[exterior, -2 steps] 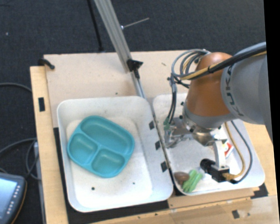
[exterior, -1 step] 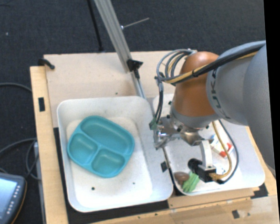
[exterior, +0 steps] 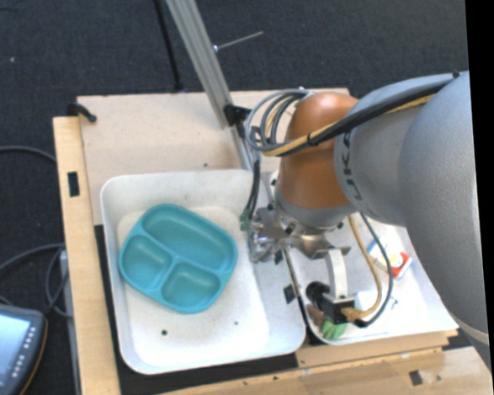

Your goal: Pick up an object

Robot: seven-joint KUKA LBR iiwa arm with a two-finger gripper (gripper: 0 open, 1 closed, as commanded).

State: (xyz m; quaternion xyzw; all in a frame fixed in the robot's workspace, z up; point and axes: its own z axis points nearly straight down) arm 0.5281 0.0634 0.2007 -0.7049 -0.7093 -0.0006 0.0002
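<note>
Teal plate (exterior: 177,256) lies flat in L bin (exterior: 199,349), nearer its left wall. Arm (exterior: 396,157) w/ hand (exterior: 269,241) over that bin's right wall; hand open or closed: cannot tell.

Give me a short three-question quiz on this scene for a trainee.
1. True or false: the blue plate lies in the view's left bin.
2. How many compartments does the plate have? A two, B three, C five.
3. Fill in: the band on the arm is coloured ____.
Key: 1 true; 2 B; 3 orange.
</note>
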